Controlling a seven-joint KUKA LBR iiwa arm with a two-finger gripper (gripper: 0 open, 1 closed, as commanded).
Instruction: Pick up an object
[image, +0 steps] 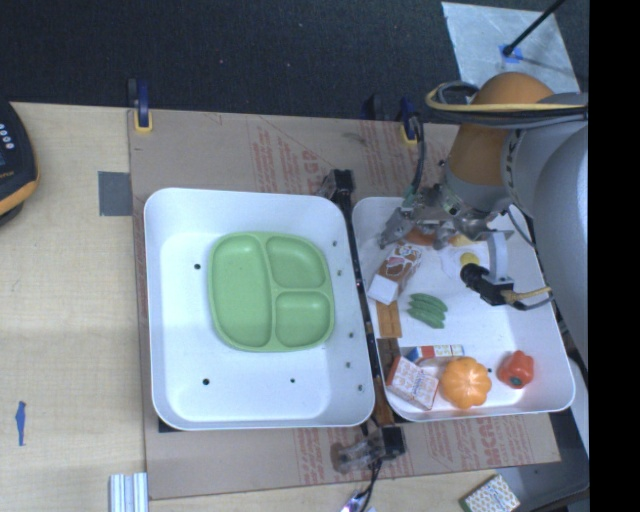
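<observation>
Hovering claw (432, 222) at the back of the right bin (535, 330), can't tell if it's open or shut.
Just below it sit a brown packet (400, 266), green pea pod (428, 309), orange pumpkin (465, 383), red pepper (517, 369). Left bin (175, 300) holds a green divided plate (270, 290).

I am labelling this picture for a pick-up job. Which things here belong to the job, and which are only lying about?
Belonging to the job:
- two-finger gripper, over the right white bin
- green pea pod
- round orange fruit
- small red pepper
- brown and white snack packet

Only lying about:
- green divided plastic plate in the left white bin
- blue clamp
</observation>
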